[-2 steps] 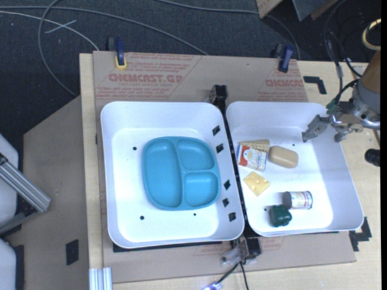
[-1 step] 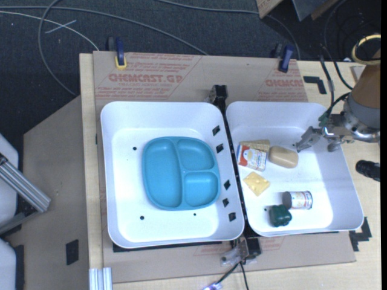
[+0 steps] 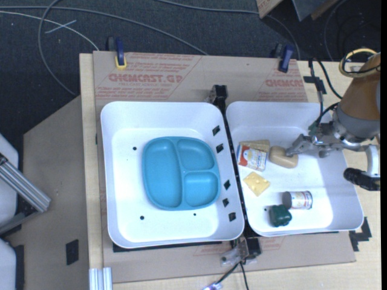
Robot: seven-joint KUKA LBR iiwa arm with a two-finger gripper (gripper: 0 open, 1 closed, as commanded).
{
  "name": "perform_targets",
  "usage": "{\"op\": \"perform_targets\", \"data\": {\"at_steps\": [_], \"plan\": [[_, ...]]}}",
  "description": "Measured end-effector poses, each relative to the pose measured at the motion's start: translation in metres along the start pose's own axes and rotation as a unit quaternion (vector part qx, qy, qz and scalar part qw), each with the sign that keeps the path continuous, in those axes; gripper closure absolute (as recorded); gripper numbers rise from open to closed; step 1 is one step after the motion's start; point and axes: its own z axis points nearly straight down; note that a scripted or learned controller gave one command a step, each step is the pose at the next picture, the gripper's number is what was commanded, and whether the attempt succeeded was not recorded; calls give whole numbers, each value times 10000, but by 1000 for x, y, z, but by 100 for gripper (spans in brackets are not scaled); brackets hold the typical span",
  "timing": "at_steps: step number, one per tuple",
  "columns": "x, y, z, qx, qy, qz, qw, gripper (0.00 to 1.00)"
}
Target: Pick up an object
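1. Presently the gripper (image 3: 297, 146) is seen low in the right bin (image 3: 347, 213), reached in from the right, with its fingers set about the right end of a tan, rounded object (image 3: 283, 157); they appear to close around that end, though a firm hold cannot be confirmed from this slant.
2. The tan object is found in the upper middle of the right bin, just beside a red-and-white packet (image 3: 254, 156), which is judged to crowd its left side.
3. A yellow cheese wedge (image 3: 256, 182) is placed just below, while a small can (image 3: 300, 200) and a dark green piece (image 3: 279, 215) are lying nearer the front wall, apart from the fingers.
4. A blue divided plate (image 3: 180, 173) is kept in the left bin (image 3: 115, 132), well apart from the work.
5. Little obstruction is judged for a lift, save the neighbouring packet.
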Motion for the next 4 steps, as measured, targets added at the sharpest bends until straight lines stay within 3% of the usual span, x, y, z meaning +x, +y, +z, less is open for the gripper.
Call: {"op": "perform_targets", "data": {"at_steps": [1, 3, 4], "plan": [[-1, 2, -15, -49, -32, -10, 10000, 100], [-2, 7, -133, -24, -30, -10, 10000, 100], [-2, 8, -137, -1, -22, -8, 10000, 100]]}}
